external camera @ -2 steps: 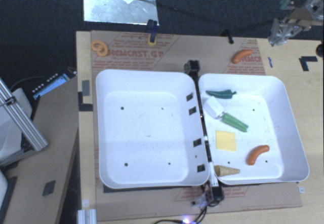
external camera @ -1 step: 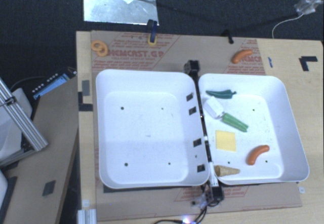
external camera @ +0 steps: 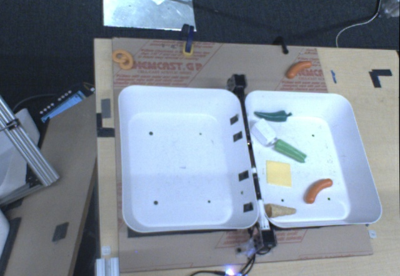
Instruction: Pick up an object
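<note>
The right bin (external camera: 359, 143) holds several small toy foods. A dark green chili pepper (external camera: 273, 116) lies near its back left. Below it sits a white piece (external camera: 263, 132) joined to a light green stick (external camera: 290, 150). A yellow cheese square (external camera: 279, 173) lies in the middle. An orange sausage (external camera: 318, 190) rests toward the front right, and a tan cone (external camera: 279, 210) lies at the front left corner.
The left bin (external camera: 181, 159) stands beside the right one, joined by black clips (external camera: 238, 137). On the cardboard behind lie an orange sausage (external camera: 298, 69), a yellow ring (external camera: 123, 59) and a blue-yellow clamp (external camera: 187, 40). A metal frame (external camera: 28, 153) stands at the left.
</note>
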Controlling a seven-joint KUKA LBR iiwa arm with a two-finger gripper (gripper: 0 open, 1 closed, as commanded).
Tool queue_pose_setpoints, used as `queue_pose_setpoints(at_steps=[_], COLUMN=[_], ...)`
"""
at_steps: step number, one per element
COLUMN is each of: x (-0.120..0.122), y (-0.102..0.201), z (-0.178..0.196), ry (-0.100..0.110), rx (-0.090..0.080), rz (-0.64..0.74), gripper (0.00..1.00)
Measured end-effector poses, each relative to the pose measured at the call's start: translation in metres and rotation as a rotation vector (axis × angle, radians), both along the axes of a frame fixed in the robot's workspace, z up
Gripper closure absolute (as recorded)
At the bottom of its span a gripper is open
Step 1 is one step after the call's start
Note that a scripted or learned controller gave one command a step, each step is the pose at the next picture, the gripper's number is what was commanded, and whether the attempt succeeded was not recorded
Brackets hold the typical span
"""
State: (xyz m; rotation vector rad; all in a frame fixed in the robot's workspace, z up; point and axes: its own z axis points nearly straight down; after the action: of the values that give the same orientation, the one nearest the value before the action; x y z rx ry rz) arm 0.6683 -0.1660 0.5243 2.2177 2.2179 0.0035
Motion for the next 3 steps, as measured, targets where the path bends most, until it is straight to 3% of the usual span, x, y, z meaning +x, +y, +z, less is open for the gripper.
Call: queue_pose_setpoints(at_steps=[1,2,3], x=[-0.012,0.000,0.000], y=[-0.042,0.008,0.006], z=[0.012,-0.131,-0.029], ry=[0.000,0.016,-0.009], rx=[0.000,0.007,-0.002], rz=[-0.001,0.008,0.005], gripper=[1.00,1.00,1.00])
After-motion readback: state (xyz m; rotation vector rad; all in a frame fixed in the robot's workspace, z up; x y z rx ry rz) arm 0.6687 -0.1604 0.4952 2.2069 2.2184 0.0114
